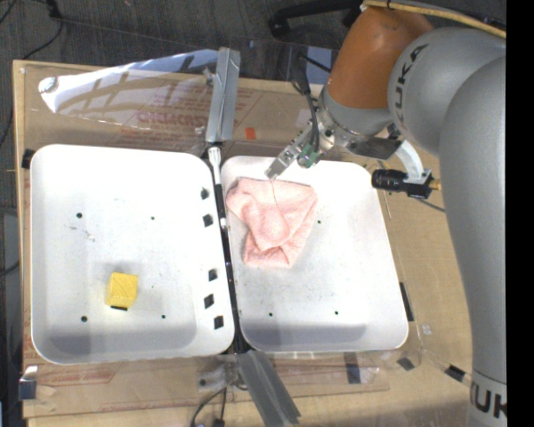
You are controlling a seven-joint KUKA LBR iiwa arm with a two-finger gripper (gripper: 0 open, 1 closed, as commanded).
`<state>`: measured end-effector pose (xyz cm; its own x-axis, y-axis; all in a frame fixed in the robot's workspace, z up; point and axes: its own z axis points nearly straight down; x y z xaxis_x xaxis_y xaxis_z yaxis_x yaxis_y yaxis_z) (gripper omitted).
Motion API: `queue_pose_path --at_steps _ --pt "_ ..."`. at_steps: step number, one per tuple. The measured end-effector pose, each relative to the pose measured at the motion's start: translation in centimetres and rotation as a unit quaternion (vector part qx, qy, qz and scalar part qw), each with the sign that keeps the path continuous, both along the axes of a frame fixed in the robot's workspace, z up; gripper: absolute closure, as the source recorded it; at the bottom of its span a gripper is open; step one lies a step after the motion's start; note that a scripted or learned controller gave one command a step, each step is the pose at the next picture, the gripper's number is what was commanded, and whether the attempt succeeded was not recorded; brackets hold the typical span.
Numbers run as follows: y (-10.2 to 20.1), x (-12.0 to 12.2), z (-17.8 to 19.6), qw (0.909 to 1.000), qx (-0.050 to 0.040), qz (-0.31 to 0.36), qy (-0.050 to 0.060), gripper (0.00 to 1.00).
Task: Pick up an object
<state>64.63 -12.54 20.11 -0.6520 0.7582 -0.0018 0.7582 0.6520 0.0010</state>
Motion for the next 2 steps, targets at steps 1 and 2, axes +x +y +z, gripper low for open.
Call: queue_pose_path --at_steps 1,2 --pt "1.7 -2.7 -0.5 0.976 0.0001 -0.218 0.004 1.0" --pt "1.9 -1.4 -8.5 0.9835 0.0005 -0.181 0.004 1.0"
